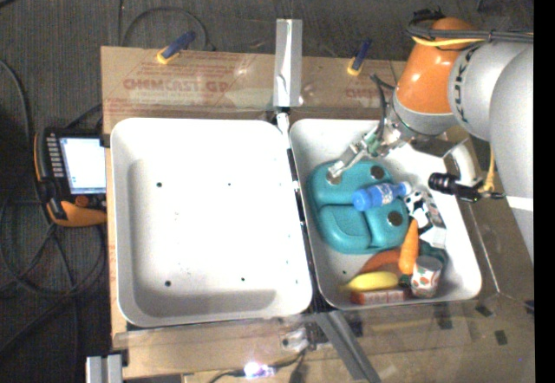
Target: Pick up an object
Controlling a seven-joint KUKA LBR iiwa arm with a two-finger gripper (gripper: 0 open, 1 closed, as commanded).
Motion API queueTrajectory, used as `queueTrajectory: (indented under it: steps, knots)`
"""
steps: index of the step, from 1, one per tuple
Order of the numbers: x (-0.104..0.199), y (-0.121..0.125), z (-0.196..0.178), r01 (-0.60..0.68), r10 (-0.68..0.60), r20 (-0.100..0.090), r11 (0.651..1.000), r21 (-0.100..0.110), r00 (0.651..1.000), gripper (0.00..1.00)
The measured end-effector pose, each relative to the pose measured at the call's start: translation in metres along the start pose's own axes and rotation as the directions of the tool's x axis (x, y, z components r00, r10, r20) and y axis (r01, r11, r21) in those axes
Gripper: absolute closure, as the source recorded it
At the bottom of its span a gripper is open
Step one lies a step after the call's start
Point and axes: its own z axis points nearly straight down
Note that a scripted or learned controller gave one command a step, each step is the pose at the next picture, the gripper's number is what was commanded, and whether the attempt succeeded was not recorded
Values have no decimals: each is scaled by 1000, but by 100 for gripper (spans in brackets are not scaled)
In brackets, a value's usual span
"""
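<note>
Hovering: fingers (340, 170) over glossy teal moulded tray (357, 208) | grip state unclear | smooth tapered carrot (408, 254) nearby

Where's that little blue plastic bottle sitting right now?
The small blue plastic bottle lies on its side in the right white bin, on top of the large teal plastic piece, just above the orange carrot.

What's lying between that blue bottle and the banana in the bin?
In the camera view, the carrot lies between the bottle and banana, past the edge of the teal toy.
</note>
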Motion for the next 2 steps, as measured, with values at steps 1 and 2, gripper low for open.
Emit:
queueTrajectory:
  steps: [1,2]
  knots:
    - [5,23,2,-28,28,-7,999,16,1000,0]
    - [5,23,2,-28,28,-7,999,16,1000,0]
